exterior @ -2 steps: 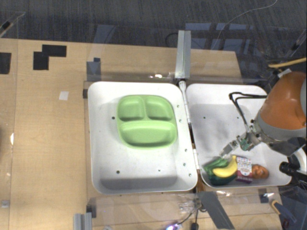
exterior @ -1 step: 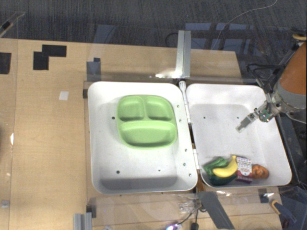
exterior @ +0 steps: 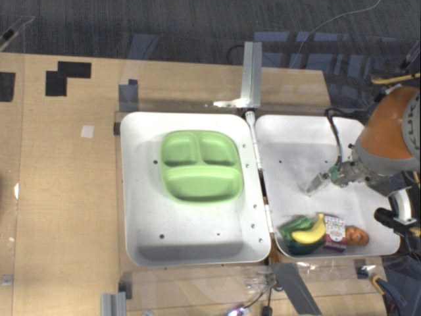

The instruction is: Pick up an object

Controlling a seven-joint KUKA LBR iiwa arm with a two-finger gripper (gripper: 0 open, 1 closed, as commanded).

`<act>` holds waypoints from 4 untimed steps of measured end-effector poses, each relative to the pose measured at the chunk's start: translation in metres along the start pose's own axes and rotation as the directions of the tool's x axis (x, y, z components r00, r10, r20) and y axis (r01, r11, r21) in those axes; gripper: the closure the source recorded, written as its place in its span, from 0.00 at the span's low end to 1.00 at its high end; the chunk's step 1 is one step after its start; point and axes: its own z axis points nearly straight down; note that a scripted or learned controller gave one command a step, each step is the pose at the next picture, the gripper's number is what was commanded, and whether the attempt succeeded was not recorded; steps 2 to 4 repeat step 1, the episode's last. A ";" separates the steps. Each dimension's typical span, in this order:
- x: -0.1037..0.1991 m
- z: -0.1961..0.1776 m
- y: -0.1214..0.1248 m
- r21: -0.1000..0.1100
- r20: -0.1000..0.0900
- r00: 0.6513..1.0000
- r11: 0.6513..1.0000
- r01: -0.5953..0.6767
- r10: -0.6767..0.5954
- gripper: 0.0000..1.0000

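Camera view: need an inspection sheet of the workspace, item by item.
Surface: wooden bench bearing two shallow white bins, left bin and right bin.
Job's things: banana, green item and a printed packet clustered at the right bin's near edge.
Clutter: green divided tray in the left bin.
Grippers: gripper low over the right bin, apart from the cluster; holds nothing visible.
Cables: dark cable along the arm; thin wire on the floor.
Surroundings: dark carpet, black markers on the bench.
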 end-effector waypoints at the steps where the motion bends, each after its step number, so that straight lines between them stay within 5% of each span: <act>1: 0.002 -0.012 0.004 -0.006 0.000 1.000 1.000 0.008 -0.008 1.00; 4: 0.002 -0.012 0.004 -0.006 0.000 1.000 1.000 0.008 -0.008 1.00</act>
